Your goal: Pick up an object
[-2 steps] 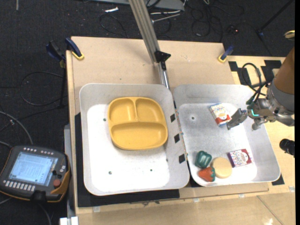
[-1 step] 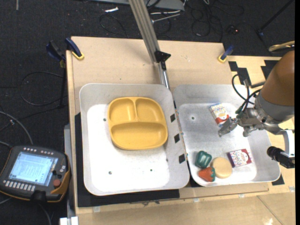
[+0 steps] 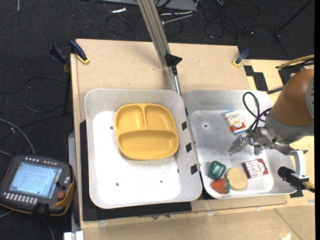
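The right bin [image 3: 210,115] holds the loose objects. A small white carton with a red and yellow print [image 3: 234,121] lies toward the bin's far right part. A small packet with a pink and white label [image 3: 255,168] lies near the bin's right edge, toward the front. Along the front edge sit three things close together: a green pepper-shaped toy [image 3: 216,169], a red piece [image 3: 220,186] touching it just in front, and a tan round disc [image 3: 237,179] touching the red piece on its right.

The gripper [image 3: 238,146] hangs over the middle of the right bin, between the carton and the packet, its metal fingers [image 3: 235,148] pointing toward the bin's left side. They look slightly parted, with nothing seen between them. The grey arm with its orange band [image 3: 297,101] comes in over the bin's right edge, a black cable [image 3: 251,105] looping beside it.

The left bin [image 3: 100,149] carries a yellow divided plate [image 3: 147,131], set toward its far right corner. Both bins rest on a tan bench [image 3: 125,66]. A teach pendant [image 3: 35,181] lies on the dark floor off the bench's front left.
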Robot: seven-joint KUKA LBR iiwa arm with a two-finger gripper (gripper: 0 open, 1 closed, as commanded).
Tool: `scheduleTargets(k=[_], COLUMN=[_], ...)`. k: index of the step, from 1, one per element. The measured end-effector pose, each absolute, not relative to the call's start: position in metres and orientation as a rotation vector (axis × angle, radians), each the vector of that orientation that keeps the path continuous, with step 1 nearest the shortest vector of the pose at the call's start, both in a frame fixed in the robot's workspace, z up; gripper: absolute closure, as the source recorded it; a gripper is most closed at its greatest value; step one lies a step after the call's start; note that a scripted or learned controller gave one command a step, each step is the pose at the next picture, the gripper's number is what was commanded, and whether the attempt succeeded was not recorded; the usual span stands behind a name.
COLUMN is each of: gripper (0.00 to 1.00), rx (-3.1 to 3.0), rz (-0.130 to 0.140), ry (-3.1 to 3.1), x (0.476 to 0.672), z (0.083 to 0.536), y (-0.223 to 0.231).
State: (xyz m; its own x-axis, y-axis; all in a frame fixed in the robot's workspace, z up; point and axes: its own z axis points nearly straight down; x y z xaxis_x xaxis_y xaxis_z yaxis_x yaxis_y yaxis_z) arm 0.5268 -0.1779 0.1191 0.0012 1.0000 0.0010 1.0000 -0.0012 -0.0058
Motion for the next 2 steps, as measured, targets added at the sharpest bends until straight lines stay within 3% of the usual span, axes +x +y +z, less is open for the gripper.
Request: scheduleTargets(k=[1, 2], gripper=[0.00, 1.00], rx=[-2.223, -2.223], rz=[-0.001, -0.003], ry=[-2.222, -2.224], x=[0.528, 0.528], z=[0.096, 0.107], y=[-0.178, -0.177])
